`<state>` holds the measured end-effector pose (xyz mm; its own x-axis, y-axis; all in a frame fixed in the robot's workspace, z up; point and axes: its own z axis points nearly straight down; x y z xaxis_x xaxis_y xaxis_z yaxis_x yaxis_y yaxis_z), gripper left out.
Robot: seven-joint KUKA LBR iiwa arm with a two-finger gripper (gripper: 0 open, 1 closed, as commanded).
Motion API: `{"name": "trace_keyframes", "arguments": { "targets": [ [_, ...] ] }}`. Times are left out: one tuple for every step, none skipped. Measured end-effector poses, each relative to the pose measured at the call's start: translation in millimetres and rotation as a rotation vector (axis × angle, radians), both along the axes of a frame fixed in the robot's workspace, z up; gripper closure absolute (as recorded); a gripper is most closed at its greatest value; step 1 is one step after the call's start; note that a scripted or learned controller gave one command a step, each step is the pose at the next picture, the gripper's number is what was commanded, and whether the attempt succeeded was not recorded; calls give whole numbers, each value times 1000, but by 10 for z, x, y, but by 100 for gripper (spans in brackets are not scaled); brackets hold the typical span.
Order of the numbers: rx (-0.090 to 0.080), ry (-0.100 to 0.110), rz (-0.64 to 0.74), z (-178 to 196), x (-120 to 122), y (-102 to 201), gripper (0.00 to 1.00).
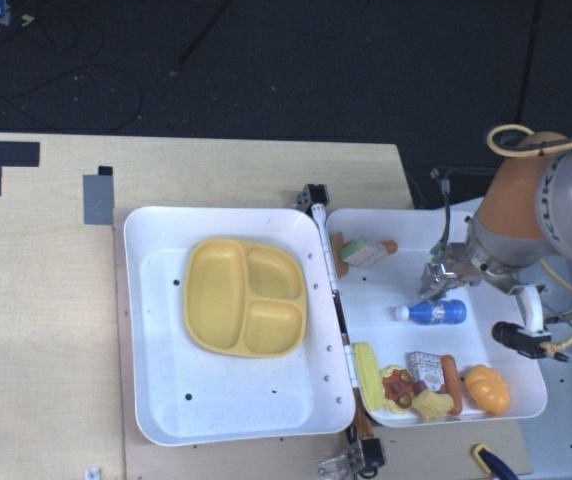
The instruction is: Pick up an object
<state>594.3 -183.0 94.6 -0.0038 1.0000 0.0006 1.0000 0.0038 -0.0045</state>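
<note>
Gripper (pixel 440 280) poised just above the blue bottle (pixel 433 313) in the right bin (pixel 406 230).
Bottle lies sideways (round, likely slippery) and could roll away; finger opening unclear, nothing visibly held.

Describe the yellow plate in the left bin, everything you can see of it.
The yellow plate is a rounded-square divided dish that looks like matte plastic. Raised ridges split it into three wells: one long well along its left side and two smaller ones on the right, one above the other. All three wells look empty. It lies flat and right side up on the floor of the left bin, toward the upper middle, turned slightly off the bin's edges. Only the bin floor touches it; it sits apart from the walls.
</note>
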Motion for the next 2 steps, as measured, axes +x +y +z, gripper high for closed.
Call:
{"name": "trace_keyframes", "arguments": {
  "targets": [
    [0,0,0,-1,0,1,0],
    [0,-4,-3,-70,-214,257,0]
  ]
}}
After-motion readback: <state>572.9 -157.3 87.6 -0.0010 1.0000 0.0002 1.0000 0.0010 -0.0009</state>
